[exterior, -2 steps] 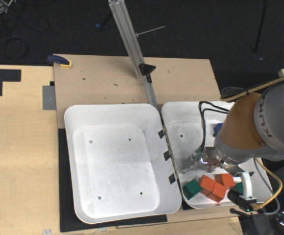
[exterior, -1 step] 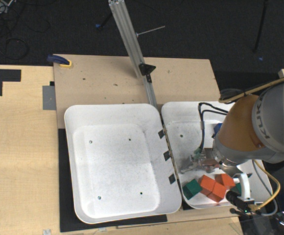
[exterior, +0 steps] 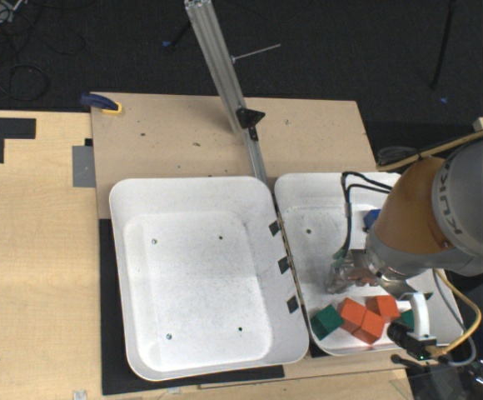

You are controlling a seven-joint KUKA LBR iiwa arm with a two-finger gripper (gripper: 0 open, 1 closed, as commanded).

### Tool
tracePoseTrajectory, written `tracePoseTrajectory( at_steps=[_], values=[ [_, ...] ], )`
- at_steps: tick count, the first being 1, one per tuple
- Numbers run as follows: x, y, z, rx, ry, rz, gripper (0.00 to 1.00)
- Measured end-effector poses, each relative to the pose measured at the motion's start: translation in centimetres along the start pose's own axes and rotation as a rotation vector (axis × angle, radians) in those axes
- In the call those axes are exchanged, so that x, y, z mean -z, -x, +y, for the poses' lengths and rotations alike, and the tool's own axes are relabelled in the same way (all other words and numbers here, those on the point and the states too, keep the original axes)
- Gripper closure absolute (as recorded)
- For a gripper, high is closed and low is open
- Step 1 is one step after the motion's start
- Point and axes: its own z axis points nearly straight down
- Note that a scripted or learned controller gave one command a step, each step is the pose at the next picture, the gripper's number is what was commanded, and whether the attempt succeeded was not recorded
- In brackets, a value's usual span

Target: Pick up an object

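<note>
My gripper (exterior: 338, 282) hangs low in the right bin (exterior: 308, 215), near its middle and just above the cluster of blocks. Close below it lie a green block (exterior: 326, 321), an orange block (exterior: 363, 318) and a smaller orange-brown block (exterior: 385, 307). A bit of blue (exterior: 371, 218) peeks out behind the arm. The arm covers the back right part of the bin. Nothing shows between the fingers.
The left bin (exterior: 141, 202) stands beside the right one, with black clips (exterior: 284, 265) along the shared rim. A slanted metal rail (exterior: 225, 73) rises behind the bins. The wooden bench (exterior: 33, 248) extends to the left.
</note>
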Motion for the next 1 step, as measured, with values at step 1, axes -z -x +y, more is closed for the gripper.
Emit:
tracePoseTrajectory(
  at_steps=[1],
  values=[
    [6.22, -0.18, -0.15, 0.012, 0.007, -0.004, 1.00]
  ],
)
